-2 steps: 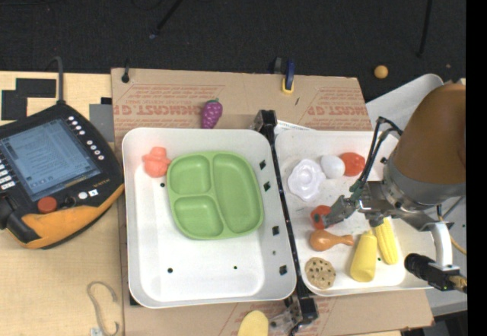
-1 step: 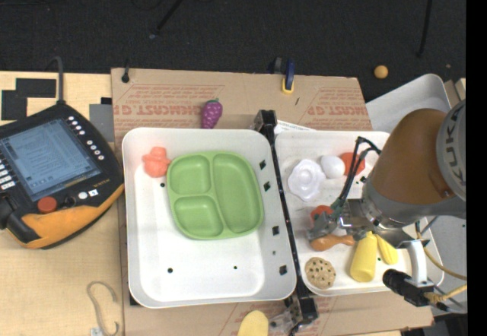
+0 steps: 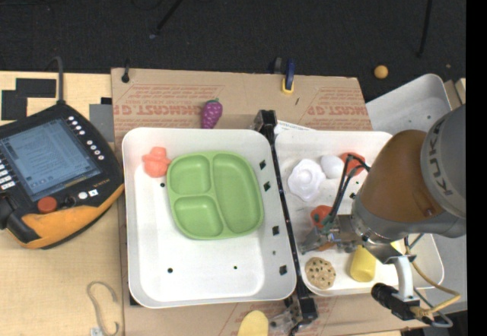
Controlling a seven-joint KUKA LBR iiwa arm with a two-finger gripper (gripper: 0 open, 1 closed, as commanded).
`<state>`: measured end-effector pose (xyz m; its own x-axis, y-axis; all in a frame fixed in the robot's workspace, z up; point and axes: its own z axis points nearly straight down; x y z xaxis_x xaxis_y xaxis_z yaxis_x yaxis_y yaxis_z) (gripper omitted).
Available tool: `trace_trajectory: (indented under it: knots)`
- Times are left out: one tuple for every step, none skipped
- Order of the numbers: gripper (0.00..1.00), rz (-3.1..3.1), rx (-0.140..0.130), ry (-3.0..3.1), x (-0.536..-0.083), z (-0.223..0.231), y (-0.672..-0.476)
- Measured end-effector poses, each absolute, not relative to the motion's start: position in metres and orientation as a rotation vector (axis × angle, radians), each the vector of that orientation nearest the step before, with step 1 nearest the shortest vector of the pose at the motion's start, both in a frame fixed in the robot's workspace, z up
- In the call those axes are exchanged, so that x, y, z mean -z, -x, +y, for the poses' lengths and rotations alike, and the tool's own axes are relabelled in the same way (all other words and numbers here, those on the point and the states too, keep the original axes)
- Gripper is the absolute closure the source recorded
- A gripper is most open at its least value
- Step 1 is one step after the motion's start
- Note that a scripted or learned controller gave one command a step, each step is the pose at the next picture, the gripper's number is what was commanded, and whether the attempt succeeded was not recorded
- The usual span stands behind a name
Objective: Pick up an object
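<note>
We see the gripper (image 3: 321, 229) lowered into the right bin (image 3: 380, 141), near its front left part, with the arm (image 3: 411, 179) entering from the right and covering much of that bin. We cannot tell whether the gripper is open or closed, as the wrist and cabling hide it. A small red object (image 3: 320, 214) lies directly at the gripper, touching or just beside it; we cannot tell which, nor whether it is gripped. A cookie (image 3: 320, 273) lies just in front of the gripper, and a yellow object (image 3: 362, 264) lies beside the cookie, under the wrist. A white crumpled object (image 3: 306, 179) and a white round object (image 3: 332, 166) lie behind the gripper, toward the bin's rear. We read "KUKA" on the arm's grey housing, and printed lettering, upside down, on the cardboard (image 3: 175, 99) behind the bins. The left bin (image 3: 198, 281) holds a green divided tray (image 3: 214, 195) and a pink object (image 3: 155, 163). A purple object (image 3: 211, 112) rests on the cardboard, and a teach pendant (image 3: 53, 171) lies at the far left.
</note>
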<state>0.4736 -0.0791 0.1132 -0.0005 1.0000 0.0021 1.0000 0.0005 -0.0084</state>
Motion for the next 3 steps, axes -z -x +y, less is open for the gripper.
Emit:
trace_trajectory:
  knots:
    - [0.00, -2.220, -0.004, 2.227, -0.087, -0.080, -0.474]
    - [1.00, -2.209, -0.002, 2.231, -0.098, -0.081, -0.473]
    - [1.00, -2.214, 0.000, 2.229, -0.141, -0.083, -0.468]
